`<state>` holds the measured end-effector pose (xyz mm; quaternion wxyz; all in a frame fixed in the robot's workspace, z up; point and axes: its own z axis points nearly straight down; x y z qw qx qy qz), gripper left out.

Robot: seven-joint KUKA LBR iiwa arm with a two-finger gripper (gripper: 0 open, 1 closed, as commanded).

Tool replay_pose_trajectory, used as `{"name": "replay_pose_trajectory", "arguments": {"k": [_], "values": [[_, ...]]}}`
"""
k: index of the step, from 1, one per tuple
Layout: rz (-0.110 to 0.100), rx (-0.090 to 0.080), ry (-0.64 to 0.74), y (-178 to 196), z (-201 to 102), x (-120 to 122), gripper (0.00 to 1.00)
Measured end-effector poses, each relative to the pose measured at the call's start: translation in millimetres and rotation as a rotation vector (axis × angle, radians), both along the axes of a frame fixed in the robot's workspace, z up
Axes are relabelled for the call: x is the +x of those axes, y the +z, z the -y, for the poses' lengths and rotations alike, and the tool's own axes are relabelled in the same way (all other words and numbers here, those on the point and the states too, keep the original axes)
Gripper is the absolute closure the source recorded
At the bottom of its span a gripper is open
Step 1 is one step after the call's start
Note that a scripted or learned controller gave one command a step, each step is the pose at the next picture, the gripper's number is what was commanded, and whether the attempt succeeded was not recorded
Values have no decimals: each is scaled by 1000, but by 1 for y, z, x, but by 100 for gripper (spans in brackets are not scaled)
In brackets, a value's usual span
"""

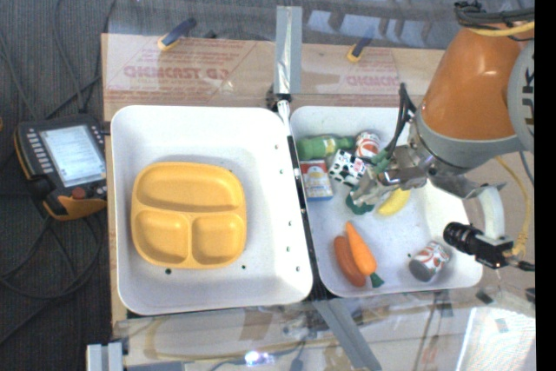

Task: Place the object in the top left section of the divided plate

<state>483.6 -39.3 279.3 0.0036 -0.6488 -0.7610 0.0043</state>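
While the gripper (375,191) is lowered into the right bin (452,278) beside a banana (395,202), its grip state cannot be told. No object is seen held; the divided plate (188,213) lies well left, top-left section unfilled.

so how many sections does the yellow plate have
3. On the divided plate in the left bin: one long section across the top, and two smaller ones below it, bottom left and bottom right.
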Motion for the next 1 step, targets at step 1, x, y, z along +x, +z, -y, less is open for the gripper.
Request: {"name": "replay_pose_trajectory", "arguments": {"k": [1], "values": [[-2,-5,-445,-68,-15,-2,100]]}}
